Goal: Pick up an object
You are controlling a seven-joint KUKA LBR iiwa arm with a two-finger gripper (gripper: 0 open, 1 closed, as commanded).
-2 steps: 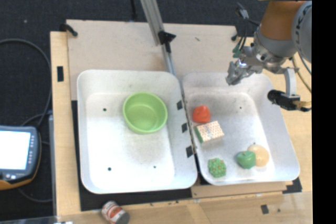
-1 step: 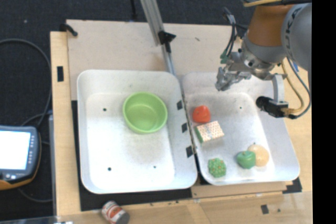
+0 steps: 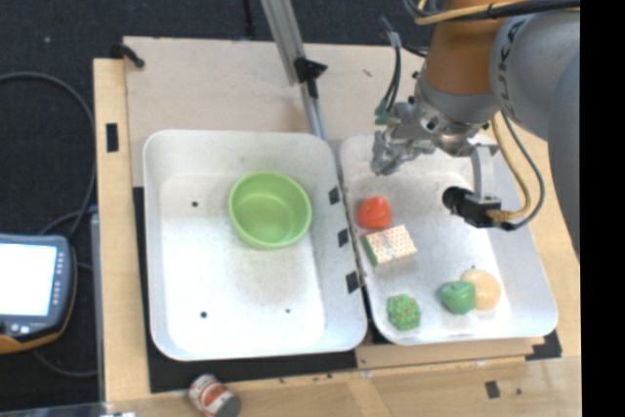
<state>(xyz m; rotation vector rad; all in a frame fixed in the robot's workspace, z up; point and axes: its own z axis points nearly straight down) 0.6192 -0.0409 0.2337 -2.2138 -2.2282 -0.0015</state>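
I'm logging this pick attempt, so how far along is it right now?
Early stage. Done: the arm has reached over the right bin, with the gripper above its far end. In hand: nothing visibly held. Left: the whole pick. The red item, the checkered block, the green bumpy item and the green and cream pieces all lie in that bin. The green bowl sits in the left bin.

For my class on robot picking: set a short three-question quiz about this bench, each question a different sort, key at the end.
1. True or false: the round lime-green plastic bowl lies in the left white bin.
2. Which thing lies nearest below the gripper? A small red-orange lump; B green bumpy ball; C cream round piece.
3. Fill in: the checkered block lies in the ___ bin.

Key: 1 true; 2 A; 3 right.
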